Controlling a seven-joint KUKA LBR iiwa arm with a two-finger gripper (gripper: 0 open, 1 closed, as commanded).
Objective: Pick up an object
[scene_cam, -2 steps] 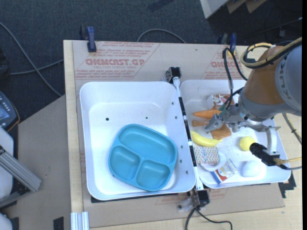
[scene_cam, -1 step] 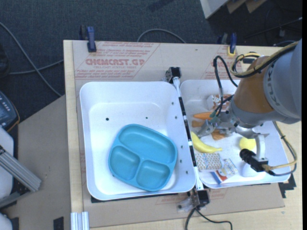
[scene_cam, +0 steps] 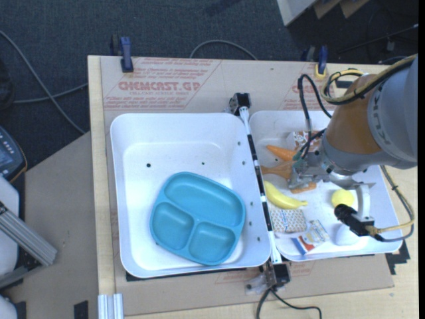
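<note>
Arm down in the right bin, bench on dark carpet

Brown board bench; blue tray in left bin. Gripper low over orange carrot, whose long axis runs left-right; yellow banana lies just beside; jaw state cannot be told

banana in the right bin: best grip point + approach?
Take the banana across its thick middle, coming straight down from above. It lies flat on the floor of the right bin, long axis left to right, so the jaws should likely close across its narrow width. The divider wall sits near its left tip, so avoid that end.
</note>
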